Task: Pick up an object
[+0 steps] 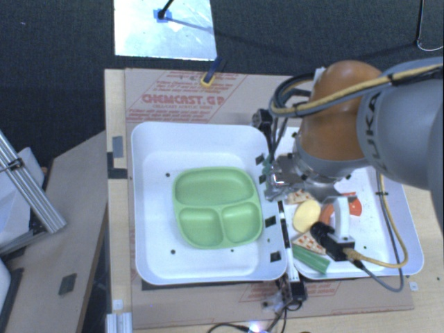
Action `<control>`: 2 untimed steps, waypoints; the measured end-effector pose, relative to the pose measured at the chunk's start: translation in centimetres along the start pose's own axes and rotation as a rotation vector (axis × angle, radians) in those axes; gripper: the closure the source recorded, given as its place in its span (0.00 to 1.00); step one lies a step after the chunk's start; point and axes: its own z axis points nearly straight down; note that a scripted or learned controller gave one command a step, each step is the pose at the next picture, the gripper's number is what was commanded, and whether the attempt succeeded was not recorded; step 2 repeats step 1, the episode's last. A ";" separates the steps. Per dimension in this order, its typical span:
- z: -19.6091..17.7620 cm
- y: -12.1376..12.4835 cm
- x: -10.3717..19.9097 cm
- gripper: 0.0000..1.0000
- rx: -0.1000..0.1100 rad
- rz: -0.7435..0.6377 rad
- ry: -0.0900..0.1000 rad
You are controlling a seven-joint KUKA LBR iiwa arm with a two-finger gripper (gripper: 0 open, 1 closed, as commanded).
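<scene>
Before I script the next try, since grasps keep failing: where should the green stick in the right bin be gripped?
Grip the green stick across its narrow width, mid-length, coming straight down. It lies flat, slanting near the front wall of the right bin, with a pizza-slice toy close beside it, so a sideways approach looks crowded.

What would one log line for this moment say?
arm: over right bin | left bin: green tray | right bin: yellow piece, green piece
</scene>
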 end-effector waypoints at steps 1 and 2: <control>0.2 -0.8 2.8 1.00 -0.001 0.002 -0.001; 0.2 -0.8 2.8 1.00 -0.001 0.002 -0.001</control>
